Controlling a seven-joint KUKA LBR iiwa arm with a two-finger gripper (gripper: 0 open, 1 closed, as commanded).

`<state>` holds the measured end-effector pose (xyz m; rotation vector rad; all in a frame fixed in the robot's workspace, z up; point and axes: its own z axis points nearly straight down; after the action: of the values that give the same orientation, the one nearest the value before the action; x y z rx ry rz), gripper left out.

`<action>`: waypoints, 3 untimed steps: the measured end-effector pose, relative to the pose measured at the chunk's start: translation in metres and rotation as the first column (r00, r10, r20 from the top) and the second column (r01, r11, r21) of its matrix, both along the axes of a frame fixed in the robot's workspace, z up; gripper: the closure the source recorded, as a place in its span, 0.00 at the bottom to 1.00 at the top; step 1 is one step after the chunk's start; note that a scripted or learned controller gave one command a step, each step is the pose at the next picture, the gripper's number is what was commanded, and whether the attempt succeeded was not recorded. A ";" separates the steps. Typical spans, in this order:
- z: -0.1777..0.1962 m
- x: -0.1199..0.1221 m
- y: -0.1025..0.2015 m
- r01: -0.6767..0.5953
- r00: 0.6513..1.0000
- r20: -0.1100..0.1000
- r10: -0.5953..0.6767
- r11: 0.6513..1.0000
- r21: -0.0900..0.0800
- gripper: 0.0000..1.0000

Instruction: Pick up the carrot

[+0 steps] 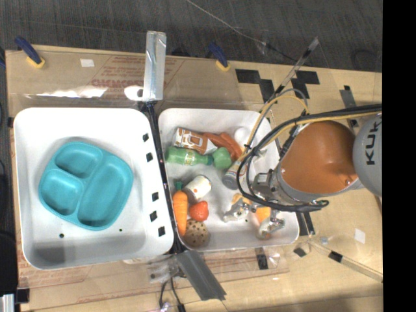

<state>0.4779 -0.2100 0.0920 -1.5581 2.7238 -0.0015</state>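
The carrot [180, 207] is a short orange piece lying along the left wall of the right bin [214, 117], toward its front. My gripper [254, 218] is low over the same bin's front right area, well to the right of the carrot and apart from it. Its two metal fingers [235, 211] stand spread, so it is open. A small orange item [262, 214] shows between them, close to the right finger; whether it touches that finger is unclear. The arm's orange band [320, 158] covers the bin's right side.
Beside the carrot lie a red strawberry-like piece [200, 210], a brown ball [198, 235] and a white cylinder [198, 186]. Farther back are a green bottle [188, 156], a brown box [190, 138] and an orange-red item [225, 140]. The left bin holds a teal divided plate [86, 184].
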 end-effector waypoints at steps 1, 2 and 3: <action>0.010 0.002 0.003 -0.008 1.000 0.001 0.008 1.000 0.002 1.00; 0.118 0.001 0.068 -0.171 0.985 0.003 0.171 0.985 -0.004 1.00; 0.195 0.000 0.010 -0.312 0.950 -0.001 0.312 0.950 -0.004 1.00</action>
<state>0.4775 -0.1997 0.2869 -1.9707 2.4452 -0.0056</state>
